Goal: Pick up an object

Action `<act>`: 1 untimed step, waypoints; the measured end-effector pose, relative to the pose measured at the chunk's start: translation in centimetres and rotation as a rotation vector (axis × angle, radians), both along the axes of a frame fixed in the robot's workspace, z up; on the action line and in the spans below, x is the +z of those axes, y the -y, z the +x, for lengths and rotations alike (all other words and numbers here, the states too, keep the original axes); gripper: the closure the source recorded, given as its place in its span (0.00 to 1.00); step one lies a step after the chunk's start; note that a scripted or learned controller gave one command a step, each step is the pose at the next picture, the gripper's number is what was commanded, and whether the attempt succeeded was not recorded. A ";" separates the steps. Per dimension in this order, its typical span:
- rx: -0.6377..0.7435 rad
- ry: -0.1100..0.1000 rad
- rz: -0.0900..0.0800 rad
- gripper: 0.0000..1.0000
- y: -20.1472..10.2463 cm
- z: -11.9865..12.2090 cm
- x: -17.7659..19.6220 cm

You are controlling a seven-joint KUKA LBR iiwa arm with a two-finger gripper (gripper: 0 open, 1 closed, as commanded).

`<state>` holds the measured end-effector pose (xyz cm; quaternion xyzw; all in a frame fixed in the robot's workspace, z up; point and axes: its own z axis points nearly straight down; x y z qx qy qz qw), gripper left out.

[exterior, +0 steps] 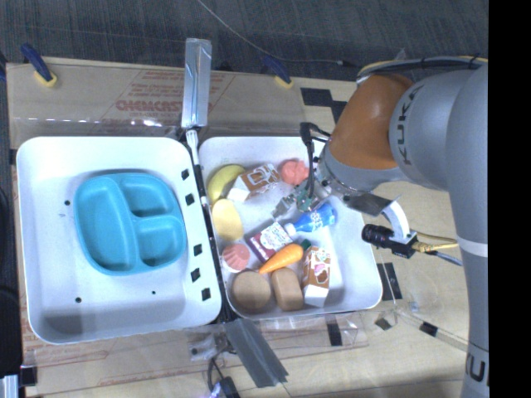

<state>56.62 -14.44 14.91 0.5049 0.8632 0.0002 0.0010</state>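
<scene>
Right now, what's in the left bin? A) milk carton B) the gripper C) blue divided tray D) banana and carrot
C: the blue divided tray lies in the left bin, while the banana, carrot and carton sit in the right bin, where the gripper reaches in.

- the gripper (305, 196) hangs low in the right bin (365, 282), under the grey arm (431, 98) and its orange band (369, 123).
- a blue bottle (315, 219) lies just below the gripper; a pink round item (292, 171) sits just above it.
- left of the gripper lie a snack packet (260, 177) and a banana (221, 181).
- further below are a carrot (282, 258), a carton (317, 274) and two brown pieces (267, 288).
- well to the left, the left bin (41, 305) holds a blue divided tray (131, 220).
</scene>
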 end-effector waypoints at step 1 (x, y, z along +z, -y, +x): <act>0.032 -0.002 0.000 1.00 1.8 3.3 -5.8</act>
